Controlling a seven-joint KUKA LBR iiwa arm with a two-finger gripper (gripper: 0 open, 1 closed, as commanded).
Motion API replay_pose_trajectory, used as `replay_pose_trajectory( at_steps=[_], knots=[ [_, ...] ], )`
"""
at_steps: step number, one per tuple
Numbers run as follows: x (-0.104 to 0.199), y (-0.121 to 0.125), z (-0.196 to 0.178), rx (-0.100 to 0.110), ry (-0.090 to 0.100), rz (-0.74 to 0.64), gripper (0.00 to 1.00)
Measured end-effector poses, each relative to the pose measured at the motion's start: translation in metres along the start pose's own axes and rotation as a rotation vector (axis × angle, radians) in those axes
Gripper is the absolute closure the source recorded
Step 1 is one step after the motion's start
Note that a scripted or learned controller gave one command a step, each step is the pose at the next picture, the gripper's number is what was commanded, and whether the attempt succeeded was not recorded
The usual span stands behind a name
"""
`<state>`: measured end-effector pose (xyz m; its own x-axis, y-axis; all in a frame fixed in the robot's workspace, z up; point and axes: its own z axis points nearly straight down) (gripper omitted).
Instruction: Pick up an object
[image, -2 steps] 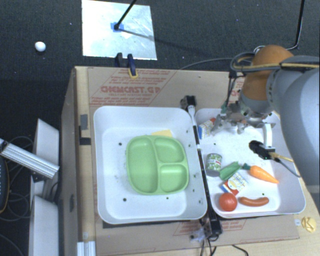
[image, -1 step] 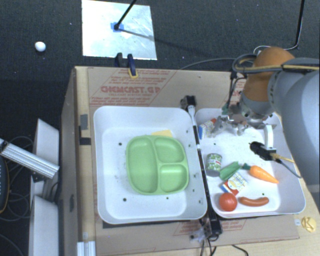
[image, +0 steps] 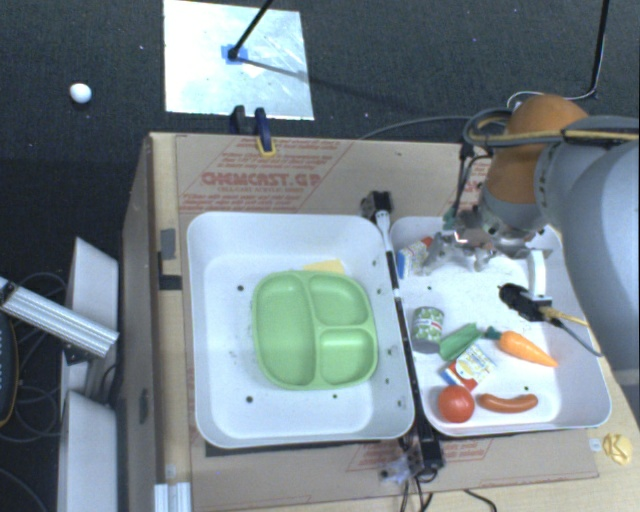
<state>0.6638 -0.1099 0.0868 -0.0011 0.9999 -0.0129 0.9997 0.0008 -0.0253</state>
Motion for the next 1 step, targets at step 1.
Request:
replay_pose_trajectory(
  at_steps=[1],
  knots=[
    [0.003, -0.0021, 0.0, -0.004, -0.004, 0.003, 0.0]
  ],
)
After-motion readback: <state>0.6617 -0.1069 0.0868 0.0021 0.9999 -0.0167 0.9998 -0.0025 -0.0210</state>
